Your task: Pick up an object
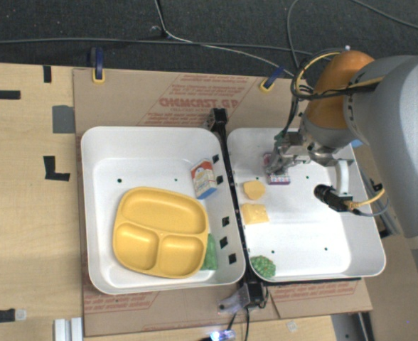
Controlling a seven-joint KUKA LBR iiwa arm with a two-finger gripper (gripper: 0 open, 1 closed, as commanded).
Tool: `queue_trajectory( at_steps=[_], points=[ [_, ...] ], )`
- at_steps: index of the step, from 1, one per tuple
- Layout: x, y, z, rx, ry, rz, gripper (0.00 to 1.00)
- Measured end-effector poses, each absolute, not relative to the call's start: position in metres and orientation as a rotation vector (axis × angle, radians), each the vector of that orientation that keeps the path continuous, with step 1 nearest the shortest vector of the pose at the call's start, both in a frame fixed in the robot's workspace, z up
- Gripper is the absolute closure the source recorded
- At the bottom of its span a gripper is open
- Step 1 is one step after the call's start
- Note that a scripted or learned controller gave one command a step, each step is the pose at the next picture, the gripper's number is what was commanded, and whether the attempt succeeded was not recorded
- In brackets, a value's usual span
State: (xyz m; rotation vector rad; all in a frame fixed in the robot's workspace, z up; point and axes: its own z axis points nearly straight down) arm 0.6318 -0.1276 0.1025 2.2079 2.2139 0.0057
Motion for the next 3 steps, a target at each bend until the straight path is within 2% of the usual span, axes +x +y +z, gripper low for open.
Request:
queue_trajectory(
  at_steps=[3],
  points=[
    [0.645,-0.124,0.255,2.217,2.22,0.004,1.0]
  ],
)
